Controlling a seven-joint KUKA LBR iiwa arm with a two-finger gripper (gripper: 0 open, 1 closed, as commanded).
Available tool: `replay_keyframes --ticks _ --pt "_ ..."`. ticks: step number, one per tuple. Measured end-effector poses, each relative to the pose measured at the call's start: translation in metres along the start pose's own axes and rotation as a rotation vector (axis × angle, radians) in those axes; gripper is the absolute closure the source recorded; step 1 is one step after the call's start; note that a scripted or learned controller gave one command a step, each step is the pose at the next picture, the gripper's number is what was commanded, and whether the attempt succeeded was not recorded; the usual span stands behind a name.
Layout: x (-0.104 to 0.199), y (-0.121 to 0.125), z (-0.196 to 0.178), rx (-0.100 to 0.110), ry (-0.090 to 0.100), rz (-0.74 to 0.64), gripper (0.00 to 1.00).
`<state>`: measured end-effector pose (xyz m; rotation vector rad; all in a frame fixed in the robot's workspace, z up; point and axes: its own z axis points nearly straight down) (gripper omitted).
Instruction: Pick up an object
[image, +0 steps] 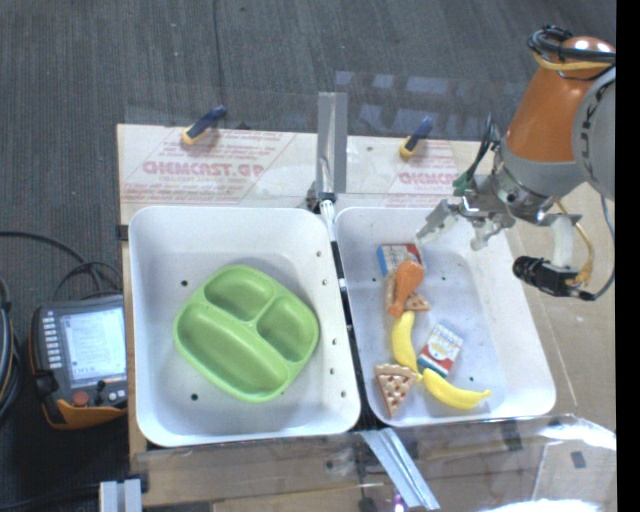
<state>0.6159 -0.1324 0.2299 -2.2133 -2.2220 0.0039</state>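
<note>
Gripper (459, 226): jaws spread wide, holding nothing, above the right bin (520, 330) at its far rim. Contents crowd the left side: drumstick (405, 283), bananas (403, 342), pizza slice (394, 385). Right side bare.

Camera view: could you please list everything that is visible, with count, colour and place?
bins: 2, white, side by side on the bench
divided plate: 1, green, left bin
bananas: 2, yellow, right bin, middle and near edge
drumstick toy: 1, orange, right bin
pizza slice toy: 1, brown and red, right bin, near edge
small cartons: 2, one red-white, one blue-edged, right bin
clamps: 2, blue-yellow, far board
pendant: 1, grey-orange, left of the bins
arm: 1, grey with an orange band, right
hand: 1, open, above the right bin's far end
</note>
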Motion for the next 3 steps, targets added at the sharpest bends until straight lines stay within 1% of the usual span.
replay_keyframes --ticks 1,2,3 --pt "0.024 0.011 0.137 -0.002 -0.002 -0.101 0.0" --pt "0.027 0.012 0.13 -0.001 0.004 -0.103 1.0" --pt "0.047 0.048 -0.016 -0.003 -0.003 -0.215 1.0"
